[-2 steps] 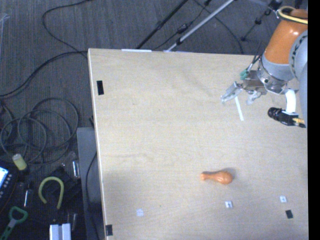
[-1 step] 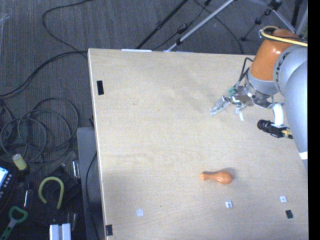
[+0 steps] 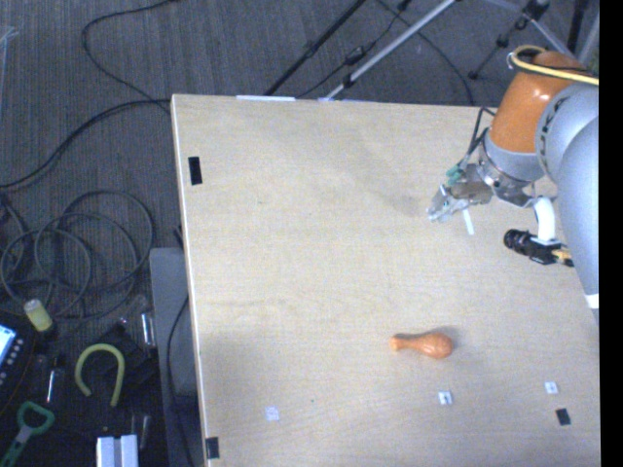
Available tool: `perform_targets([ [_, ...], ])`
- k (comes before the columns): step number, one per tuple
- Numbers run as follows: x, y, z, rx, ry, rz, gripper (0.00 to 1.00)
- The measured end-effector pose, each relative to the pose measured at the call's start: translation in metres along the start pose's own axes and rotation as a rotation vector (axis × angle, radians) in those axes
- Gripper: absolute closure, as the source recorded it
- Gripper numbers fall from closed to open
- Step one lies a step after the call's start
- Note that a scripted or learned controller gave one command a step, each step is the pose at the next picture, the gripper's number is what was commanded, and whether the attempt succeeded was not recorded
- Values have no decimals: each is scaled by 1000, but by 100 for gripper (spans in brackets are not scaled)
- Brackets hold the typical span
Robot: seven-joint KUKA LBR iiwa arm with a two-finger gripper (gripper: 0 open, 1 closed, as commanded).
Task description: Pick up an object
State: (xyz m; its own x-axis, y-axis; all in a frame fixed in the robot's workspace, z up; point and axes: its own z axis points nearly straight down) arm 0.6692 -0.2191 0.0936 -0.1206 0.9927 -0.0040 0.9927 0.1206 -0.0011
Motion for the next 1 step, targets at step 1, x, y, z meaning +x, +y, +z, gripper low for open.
perform_targets([
  [1, 0, 0, 0, 0, 0, 0, 0],
])
